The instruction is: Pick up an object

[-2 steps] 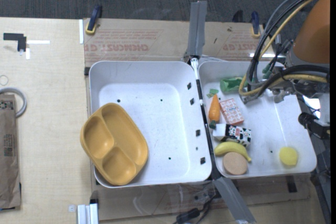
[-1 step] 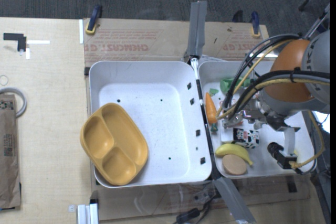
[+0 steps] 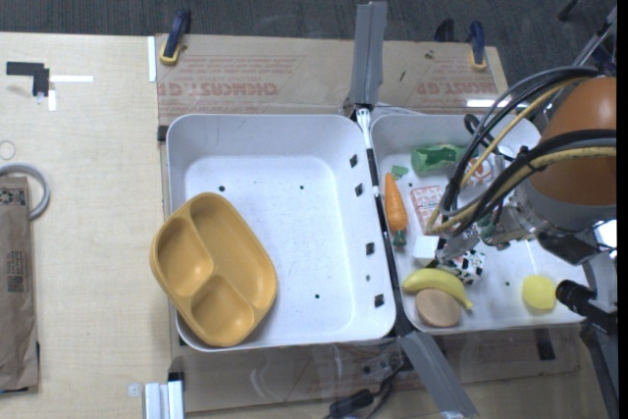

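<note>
Pale wooden desk carries two shallow white bins; a yellow divided plastic tray fills the left, while the jaws, spread unclear, hover directly above a curved yellow banana lying crosswise in the right bin

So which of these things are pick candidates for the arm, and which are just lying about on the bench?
Pick candidates, right bin:
banana
carrot
lemon
green toy
round tan item
black-and-white toy

Lying about:
yellow divided plate, on the left bin's front corner
brown paper bag
blue clamps
cardboard sheet
</note>
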Robot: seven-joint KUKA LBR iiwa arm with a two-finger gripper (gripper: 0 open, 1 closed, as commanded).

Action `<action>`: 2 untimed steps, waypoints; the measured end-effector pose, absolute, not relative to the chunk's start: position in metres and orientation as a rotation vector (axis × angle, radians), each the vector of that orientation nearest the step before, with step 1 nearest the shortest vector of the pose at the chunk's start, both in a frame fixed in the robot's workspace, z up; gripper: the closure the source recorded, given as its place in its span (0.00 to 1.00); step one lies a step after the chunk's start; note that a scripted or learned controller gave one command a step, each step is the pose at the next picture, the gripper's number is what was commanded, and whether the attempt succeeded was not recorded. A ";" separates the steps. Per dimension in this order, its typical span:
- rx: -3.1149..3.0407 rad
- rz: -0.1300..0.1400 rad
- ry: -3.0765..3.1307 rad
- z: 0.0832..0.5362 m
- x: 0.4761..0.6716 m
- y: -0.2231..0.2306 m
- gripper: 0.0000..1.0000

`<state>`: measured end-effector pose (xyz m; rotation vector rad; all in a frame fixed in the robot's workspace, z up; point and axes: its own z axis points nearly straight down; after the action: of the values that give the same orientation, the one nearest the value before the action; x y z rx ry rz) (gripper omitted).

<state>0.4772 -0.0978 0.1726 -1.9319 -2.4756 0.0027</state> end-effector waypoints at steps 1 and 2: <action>-1.689 -0.011 -2.661 0.098 0.482 -0.105 0.00; -1.019 0.000 -2.973 0.164 0.478 -0.143 0.00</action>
<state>0.4780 -0.1429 0.1636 -1.0189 -2.9733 -0.0002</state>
